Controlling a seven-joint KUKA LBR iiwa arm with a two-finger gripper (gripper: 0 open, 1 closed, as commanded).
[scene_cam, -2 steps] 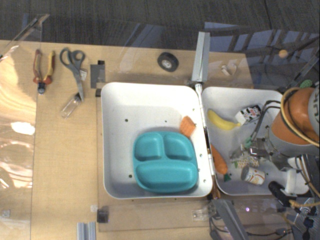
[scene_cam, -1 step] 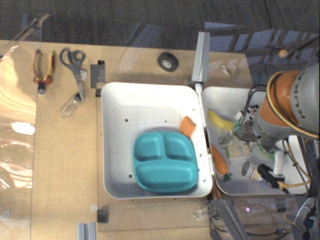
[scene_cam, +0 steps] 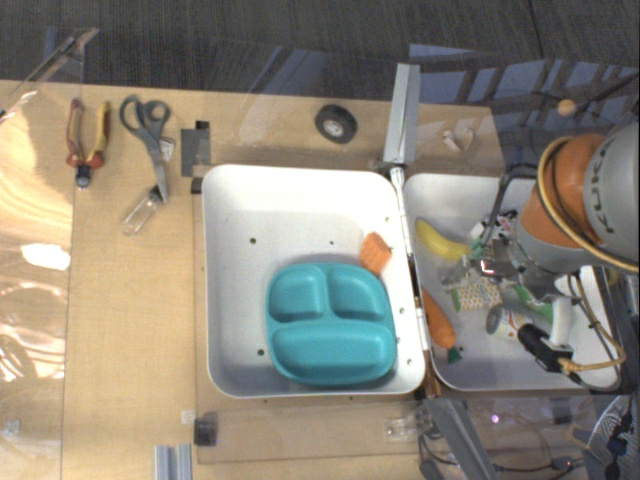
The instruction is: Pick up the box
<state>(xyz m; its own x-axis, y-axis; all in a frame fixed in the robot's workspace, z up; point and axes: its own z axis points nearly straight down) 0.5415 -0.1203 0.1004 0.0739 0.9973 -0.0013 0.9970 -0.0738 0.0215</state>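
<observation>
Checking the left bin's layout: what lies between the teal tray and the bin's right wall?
In the camera view, a small orange piece sits between the teal tray and that wall.

A teal divided tray (scene_cam: 330, 325) lies in the left bin (scene_cam: 240, 268), with a small orange piece (scene_cam: 376, 253) just beside its upper right corner. In the right bin (scene_cam: 440, 193) lie a banana (scene_cam: 440, 240) and a carrot (scene_cam: 439, 325). On the table (scene_cam: 120, 368) rest scissors (scene_cam: 150, 138), red-handled pliers (scene_cam: 85, 140) and a tape roll (scene_cam: 336, 123).
</observation>
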